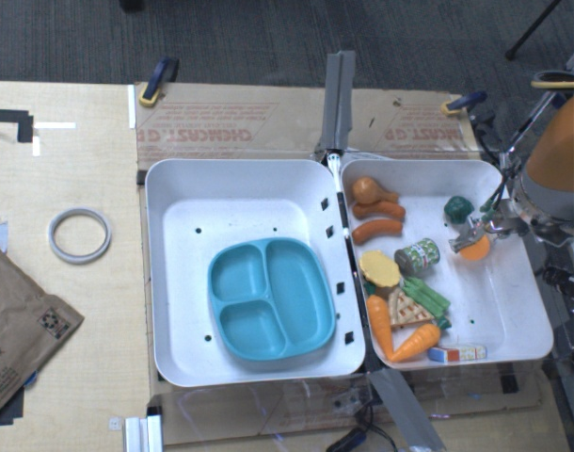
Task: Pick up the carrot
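Note:
Two orange carrot-like pieces lie at the front of the right bin [513, 337]: a carrot [415, 342] pointing left and low, and a longer orange piece [379, 325] along the bin's left wall. My gripper [482, 225] hangs over the bin's right side, well back and to the right of the carrots. A small orange thing [473, 247] sits right under the gripper's tip. Whether the gripper touches it is unclear.
The right bin also holds a green broccoli [458, 207], a small can [418, 255], two sausages [378, 229], a yellow disc [380, 269], a wedge [406, 308], green beans [426, 296] and a small box [456, 353]. A blue divided plate [271, 297] lies in the left bin [174, 252].

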`<act>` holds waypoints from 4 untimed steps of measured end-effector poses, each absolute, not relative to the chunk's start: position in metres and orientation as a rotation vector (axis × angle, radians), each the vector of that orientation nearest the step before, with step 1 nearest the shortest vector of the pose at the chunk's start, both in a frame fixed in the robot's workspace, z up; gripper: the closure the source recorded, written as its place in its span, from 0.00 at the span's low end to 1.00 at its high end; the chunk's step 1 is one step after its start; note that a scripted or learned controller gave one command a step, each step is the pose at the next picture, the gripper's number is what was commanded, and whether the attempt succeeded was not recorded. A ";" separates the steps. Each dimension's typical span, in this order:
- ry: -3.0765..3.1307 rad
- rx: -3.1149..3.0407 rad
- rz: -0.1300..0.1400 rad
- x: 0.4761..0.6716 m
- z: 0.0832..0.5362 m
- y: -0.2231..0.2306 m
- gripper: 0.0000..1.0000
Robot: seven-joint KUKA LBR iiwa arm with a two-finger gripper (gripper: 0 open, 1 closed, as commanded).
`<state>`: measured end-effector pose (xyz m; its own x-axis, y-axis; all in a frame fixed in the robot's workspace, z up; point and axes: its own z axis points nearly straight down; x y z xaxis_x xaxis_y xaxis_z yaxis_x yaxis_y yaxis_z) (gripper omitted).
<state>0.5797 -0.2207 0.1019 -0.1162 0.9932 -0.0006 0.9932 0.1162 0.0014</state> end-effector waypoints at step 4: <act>2.599 1.763 -0.002 0.598 0.229 0.068 1.00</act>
